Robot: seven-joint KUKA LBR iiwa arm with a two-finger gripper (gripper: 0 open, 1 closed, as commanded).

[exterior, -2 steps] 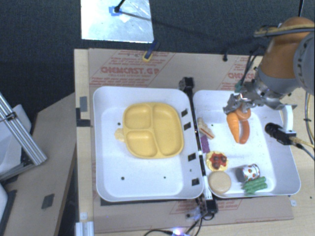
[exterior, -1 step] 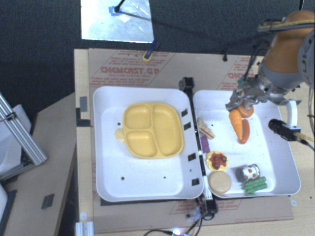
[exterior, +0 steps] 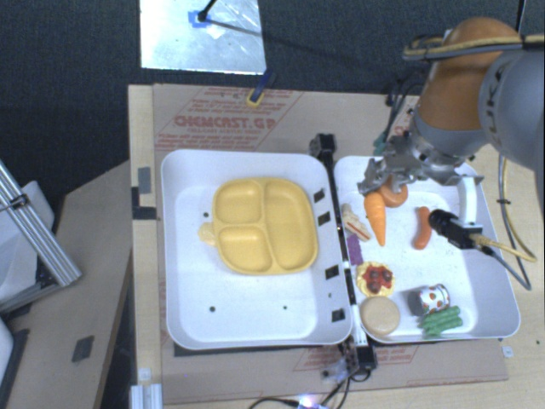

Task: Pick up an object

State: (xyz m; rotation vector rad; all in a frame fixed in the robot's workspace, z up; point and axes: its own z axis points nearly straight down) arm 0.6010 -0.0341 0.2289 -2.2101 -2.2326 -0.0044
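The tool is seen in the right bin's upper part, over the orange plastic carrot's top; its opening cannot be told. Crowded by a round orange piece, the tapered carrot is judged likely to slip.

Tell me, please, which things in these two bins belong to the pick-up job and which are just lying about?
In play:
- gripper, low over the right bin
- carrot, right beneath it
- orange piece beside the carrot

Lying about:
- yellow divided plate in the left bin
- red sausage
- small pizza
- round bun
- can
- green beans
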